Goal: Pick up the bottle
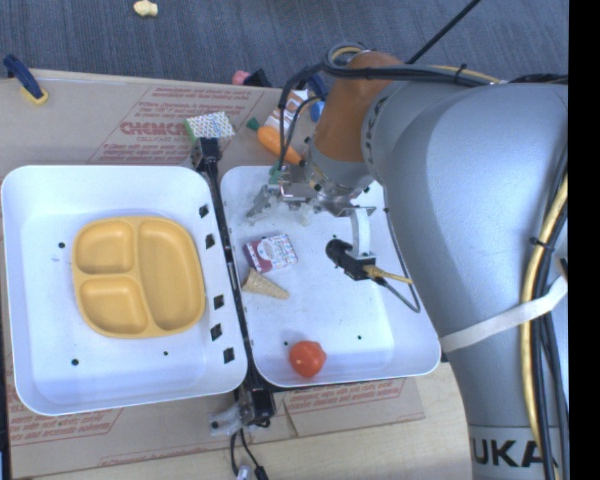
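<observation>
Cardboard (pixel 352 406) covers the bench under two white bins. By the near edge of the right bin (pixel 412 352) sits a red ball (pixel 306 358). Farther in, towards that bin's left edge, lie a tan cone (pixel 265 286) and, just beyond it, a small pink packet (pixel 271 252). A yellow divided plate (pixel 138 273) sits at the middle of the left bin (pixel 20 200).

The gripper (pixel 270 196) hangs low at the right bin's far edge, well apart from the packet; whether it is open or closed cannot be told.

The bottle (pixel 273 139) lies on its side on the cardboard just past the right bin's far edge. It is orange, and its long axis runs at a slant, the greenish end pointing far-left and the other end hidden under the wrist.

A patterned block (pixel 209 126) sits beyond the far edge where the two bins meet.
</observation>
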### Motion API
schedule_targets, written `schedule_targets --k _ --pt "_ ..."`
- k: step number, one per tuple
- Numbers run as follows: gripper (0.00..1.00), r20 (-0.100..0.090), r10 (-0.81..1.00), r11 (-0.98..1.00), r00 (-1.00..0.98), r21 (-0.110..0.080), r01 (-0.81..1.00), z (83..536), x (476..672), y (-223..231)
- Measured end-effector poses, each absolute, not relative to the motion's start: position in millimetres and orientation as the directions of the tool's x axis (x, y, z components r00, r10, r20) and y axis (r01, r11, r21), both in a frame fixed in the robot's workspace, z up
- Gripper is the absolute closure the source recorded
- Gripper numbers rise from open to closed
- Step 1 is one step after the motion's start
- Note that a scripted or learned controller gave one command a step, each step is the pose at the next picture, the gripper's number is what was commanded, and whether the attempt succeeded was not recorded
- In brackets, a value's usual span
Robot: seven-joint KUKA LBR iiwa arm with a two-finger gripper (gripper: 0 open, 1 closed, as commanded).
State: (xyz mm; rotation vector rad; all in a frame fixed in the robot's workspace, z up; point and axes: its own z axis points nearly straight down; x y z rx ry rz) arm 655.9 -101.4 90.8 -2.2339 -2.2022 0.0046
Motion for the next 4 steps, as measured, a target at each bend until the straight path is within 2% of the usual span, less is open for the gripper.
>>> schedule_targets --k 1,2,3,4 --pt "0.00 0.000 0.936 -0.353 0.353 -0.008 0.935 108 595.4 -94" --pt "1.00 0.000 0.937 -0.349 0.349 -0.011 0.937 118 595.5 -93" --pt "1.00 -0.001 0.913 -0.408 0.408 -0.006 0.913 192 543.6 -42" --pt "1.00 -0.002 0.882 -0.472 0.472 -0.007 0.882 191 477.8 -16"
